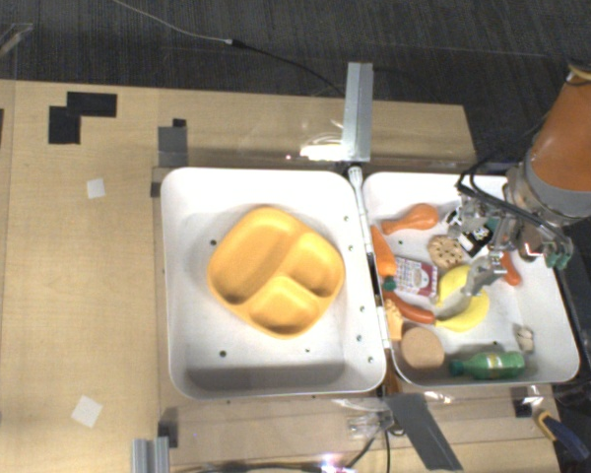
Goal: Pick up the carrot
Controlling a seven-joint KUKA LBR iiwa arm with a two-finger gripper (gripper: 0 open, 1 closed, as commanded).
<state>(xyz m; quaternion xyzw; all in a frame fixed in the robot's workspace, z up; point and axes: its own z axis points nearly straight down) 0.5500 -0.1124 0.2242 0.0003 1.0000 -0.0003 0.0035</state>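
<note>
The carrot [381,250] is a slim orange piece lying along the left wall of the right bin [561,343]. My gripper [480,275] hangs low over the middle of that bin, above a yellow banana-like toy [465,307]. It is well to the right of the carrot and apart from it. The arm's orange band [576,136] rises at the right edge.
The right bin also holds a drumstick [414,218], a cookie [443,252], a red packet [414,278], a sausage [415,311], a brown round piece [423,347] and a green bottle [488,365]. The left bin [187,363] holds a yellow divided plate [276,269].
</note>
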